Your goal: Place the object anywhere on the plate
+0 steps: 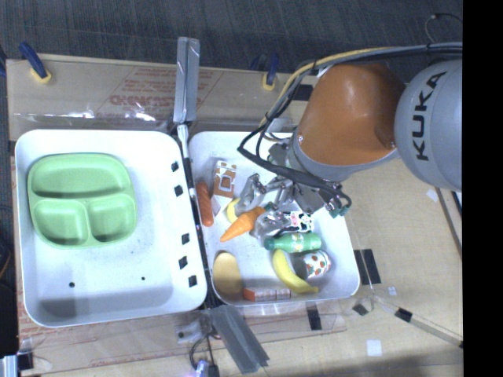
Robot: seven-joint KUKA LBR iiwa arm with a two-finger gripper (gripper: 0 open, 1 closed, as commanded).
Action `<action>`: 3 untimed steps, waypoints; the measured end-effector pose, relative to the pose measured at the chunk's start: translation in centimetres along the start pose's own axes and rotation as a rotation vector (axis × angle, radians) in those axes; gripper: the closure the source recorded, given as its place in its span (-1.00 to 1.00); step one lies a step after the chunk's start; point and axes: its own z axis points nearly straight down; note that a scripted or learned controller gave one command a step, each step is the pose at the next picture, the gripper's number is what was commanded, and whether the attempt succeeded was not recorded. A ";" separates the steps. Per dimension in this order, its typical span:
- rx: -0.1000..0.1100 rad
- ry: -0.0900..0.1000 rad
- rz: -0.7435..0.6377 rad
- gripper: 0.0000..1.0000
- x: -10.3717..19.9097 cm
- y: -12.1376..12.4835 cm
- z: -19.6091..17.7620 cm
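Observation:
The green divided plate (pixel 81 199) lies in the left bin (pixel 102 289), toward its far left. In the right bin (pixel 338 285) an orange carrot (pixel 238 226) lies slanted among several toy foods. My gripper (pixel 265 205) hangs low over the middle of that bin, right at the carrot's upper end, and the grey and orange arm hides the bin's far right corner. From this angle I cannot make out whether anything is held.
Around the gripper lie a red sausage (pixel 205 204), a small brown and white carton (pixel 224 177), a green bottle (pixel 296 243), a banana (pixel 291 273), a tan oval piece (pixel 226 273) and a speckled ball (pixel 316 265). A ridge (pixel 189 210) divides the bins.

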 end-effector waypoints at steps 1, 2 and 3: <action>0.000 -0.003 -0.282 1.00 -8.6 4.0 4.1; 0.001 -0.004 -0.505 1.00 -13.5 7.7 4.0; 0.002 -0.005 -0.396 1.00 -18.1 11.9 1.6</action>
